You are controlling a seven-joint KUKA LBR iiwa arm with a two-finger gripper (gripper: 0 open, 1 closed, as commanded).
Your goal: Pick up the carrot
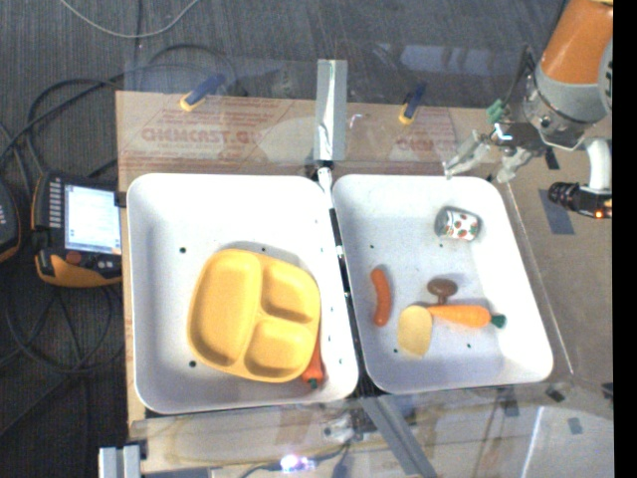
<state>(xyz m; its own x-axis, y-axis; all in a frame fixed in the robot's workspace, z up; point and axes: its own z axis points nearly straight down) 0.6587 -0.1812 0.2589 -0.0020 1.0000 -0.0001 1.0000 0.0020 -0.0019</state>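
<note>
Pincer [481,157] fingers apart, holding nothing, at the right bin's far rim. Carrot [460,316] lies well below it; descend centred, fingers straddling its width.

A yellow divided tray [257,315] lies in the left white bin [159,267] at lower left of the frame, while the right bin [518,366] holds an orange-red sausage [380,296], a pale yellow piece [414,331], a small brown thing [443,288] and a grey can [459,224].

Orange carrot [460,316] flat in right bin [518,267]
</note>
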